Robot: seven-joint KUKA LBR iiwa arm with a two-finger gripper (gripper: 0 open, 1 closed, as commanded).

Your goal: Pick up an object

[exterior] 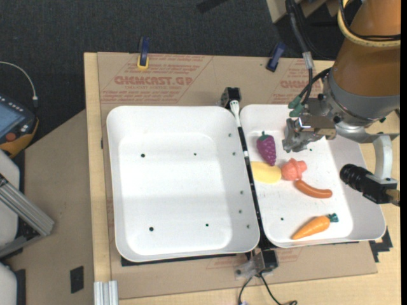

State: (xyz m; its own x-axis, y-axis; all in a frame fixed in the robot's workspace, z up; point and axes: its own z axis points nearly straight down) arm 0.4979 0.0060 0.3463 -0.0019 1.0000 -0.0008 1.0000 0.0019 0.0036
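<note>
Bench inventory, as you would have found it: two shallow white bins sat side by side on a cardboard sheet [191,75] printed with red lettering, the sheet held at its far edge by two clamps, one yellow-and-blue [144,54] and one blue [276,56]. The left bin [121,170] showed a bare white floor with four small dark holes. The right bin [356,230] carried five toy foods, all apart from the gripper: a purple grape bunch [267,147] near the bin's far left, lying tilted; a yellow piece [265,173] just below it, close to the divider between the bins; a pink piece [293,169] just beside the yellow one on its right; a red-orange sausage [313,190] touching or nearly touching the pink piece at its lower right; and an orange carrot [312,227] with a green top, lying alone toward the near edge. The arm [369,49] reached in from the right, its orange band uppermost, and the gripper [297,140] hung over the far part of the right bin — just right of the grapes and just above the pink piece. You could not tell from this angle how the claw stood; nothing was seen between its tips.
</note>
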